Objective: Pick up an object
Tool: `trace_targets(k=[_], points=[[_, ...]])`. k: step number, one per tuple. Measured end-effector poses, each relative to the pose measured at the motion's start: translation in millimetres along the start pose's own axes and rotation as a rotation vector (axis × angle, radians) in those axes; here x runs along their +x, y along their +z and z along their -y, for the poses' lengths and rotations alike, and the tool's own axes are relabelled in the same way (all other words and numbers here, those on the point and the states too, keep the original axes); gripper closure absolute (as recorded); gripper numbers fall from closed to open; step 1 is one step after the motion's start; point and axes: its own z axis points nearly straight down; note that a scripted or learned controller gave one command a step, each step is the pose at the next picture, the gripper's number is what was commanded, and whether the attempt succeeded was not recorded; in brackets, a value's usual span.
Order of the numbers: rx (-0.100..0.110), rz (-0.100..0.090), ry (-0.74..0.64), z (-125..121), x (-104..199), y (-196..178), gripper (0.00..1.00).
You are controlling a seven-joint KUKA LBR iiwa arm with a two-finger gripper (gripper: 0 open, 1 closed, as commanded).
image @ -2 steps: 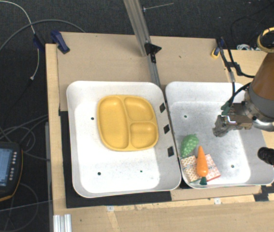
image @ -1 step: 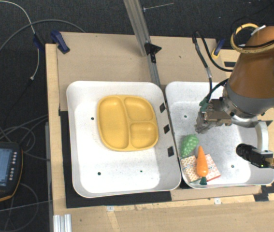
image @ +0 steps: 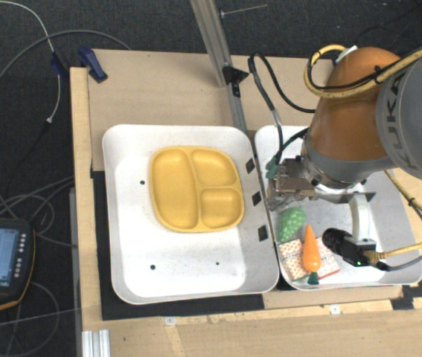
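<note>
My gripper (image: pixel 288 193) hangs over the left part of the right bin (image: pixel 397 222), under the arm's large orange band; its tips are hidden from this angle. Just below it lies a green bumpy toy (image: pixel 292 222), close to or touching the gripper. An orange toy carrot (image: pixel 311 250) with a green top lies in front of that, resting on a flat, tan patterned piece (image: pixel 292 256) in the bin's near left corner. Nothing is visibly held.
The left bin (image: pixel 129 222) holds a yellow divided plate (image: pixel 196 187). A black fitting with a cable (image: pixel 348 245) sits over the right bin beside the carrot. A metal post (image: pixel 214 28) rises behind the bins. The arm covers most of the right bin.
</note>
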Motion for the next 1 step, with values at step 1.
trace_targets(k=[1], points=[[-0.004,0.001,0.000,-7.5,58.9,3.1,1.00]])
